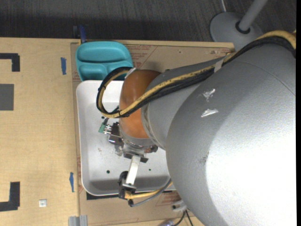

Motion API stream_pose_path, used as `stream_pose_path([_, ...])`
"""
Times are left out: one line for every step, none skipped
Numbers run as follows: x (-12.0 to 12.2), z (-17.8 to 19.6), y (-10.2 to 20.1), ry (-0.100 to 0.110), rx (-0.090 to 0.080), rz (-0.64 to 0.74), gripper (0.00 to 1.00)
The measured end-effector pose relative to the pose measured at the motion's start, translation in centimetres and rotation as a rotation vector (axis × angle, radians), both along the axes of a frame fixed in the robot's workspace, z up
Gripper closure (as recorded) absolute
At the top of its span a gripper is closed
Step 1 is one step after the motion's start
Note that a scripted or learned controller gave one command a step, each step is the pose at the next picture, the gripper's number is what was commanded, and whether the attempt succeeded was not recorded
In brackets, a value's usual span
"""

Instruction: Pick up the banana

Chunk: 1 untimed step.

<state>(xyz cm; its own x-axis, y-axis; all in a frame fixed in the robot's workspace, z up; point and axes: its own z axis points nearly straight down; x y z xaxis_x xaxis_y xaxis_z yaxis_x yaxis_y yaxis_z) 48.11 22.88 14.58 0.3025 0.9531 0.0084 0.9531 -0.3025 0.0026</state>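
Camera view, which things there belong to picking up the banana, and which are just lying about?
Job in hand:
gripper, over the white bin

Lying about:
teal divided tray, next to that bin
blue tape strip on the bench

A robotics lab; a big grey arm (235, 140) over a white bin (89, 131); cardboard bench (37, 126) marked with black tape (10, 62); grey carpet (117, 8) at the far side.

The floor (117, 8) at the top is dark grey carpet. A round grey stand foot (228, 27) sits on it, with a grey pole (258, 6) going up. The bench (37, 140) is light brown board with black marks (5, 97) and small bits of blue tape (64, 66).
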Motion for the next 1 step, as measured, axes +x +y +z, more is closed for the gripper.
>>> stream_pose_path([-0.25, 1.08, -9.12, 0.010, -0.007, -0.112, 1.00])
